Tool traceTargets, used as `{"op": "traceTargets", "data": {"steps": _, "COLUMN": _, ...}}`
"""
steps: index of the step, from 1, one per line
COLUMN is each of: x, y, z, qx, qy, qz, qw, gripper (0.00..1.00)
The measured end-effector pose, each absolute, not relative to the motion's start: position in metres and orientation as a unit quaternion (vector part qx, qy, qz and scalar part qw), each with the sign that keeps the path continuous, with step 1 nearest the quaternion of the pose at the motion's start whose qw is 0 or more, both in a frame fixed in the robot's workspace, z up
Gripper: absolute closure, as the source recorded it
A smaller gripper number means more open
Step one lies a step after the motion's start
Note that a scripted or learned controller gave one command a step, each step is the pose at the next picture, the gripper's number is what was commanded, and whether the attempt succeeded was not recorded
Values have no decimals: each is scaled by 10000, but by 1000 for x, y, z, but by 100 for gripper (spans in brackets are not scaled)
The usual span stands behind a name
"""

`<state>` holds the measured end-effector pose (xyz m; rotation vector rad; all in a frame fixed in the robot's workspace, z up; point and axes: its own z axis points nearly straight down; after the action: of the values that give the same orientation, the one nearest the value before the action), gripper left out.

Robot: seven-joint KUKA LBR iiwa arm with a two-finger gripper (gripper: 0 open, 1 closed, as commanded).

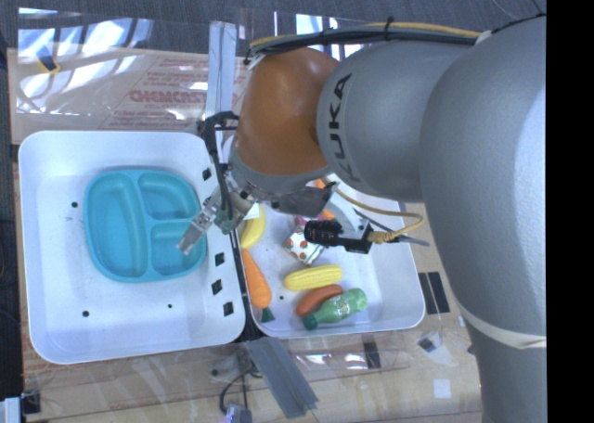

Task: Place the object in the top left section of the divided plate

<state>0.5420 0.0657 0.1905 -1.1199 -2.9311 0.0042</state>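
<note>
Judging which thing is to be placed comes first, and that is not settled: the gripper (195,234) hangs low over the right rim of the blue plate (116,226), which lies in the left bin (56,310), and I see no object in it. I cannot tell whether the gripper is open or closed, because it shows as a small grey shape against the blue. The likely candidates all lie in the right bin (394,273): a yellow piece (252,228) just beside the wrist at the divider, a carrot (257,282) below it, and a green bottle (339,308) near the front wall, with other small toys between. If the gripper is in fact empty, the sound course is to go back for one of these and take it across its narrow width, lifting clear of the divider before crossing. The plate has one long section on the view's left and two smaller ones on its right, so the section meant is probably the far end of the long one or the upper small one. For the release, I would centre well inside the ridges and come low before letting go, since a rounded toy dropped from height would likely roll over a ridge.
</note>
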Motion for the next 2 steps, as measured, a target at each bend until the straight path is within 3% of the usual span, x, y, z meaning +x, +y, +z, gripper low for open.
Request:
{"op": "traceTargets", "data": {"steps": 1, "x": 543, "y": 65, "z": 201, "qx": -3555, "qy": -9347, "qz": 16, "qw": 15, "gripper": 100}}
{"op": "traceTargets", "data": {"steps": 2, "x": 543, "y": 65, "z": 201, "qx": -3553, "qy": -9347, "qz": 17, "qw": 14, "gripper": 0}}
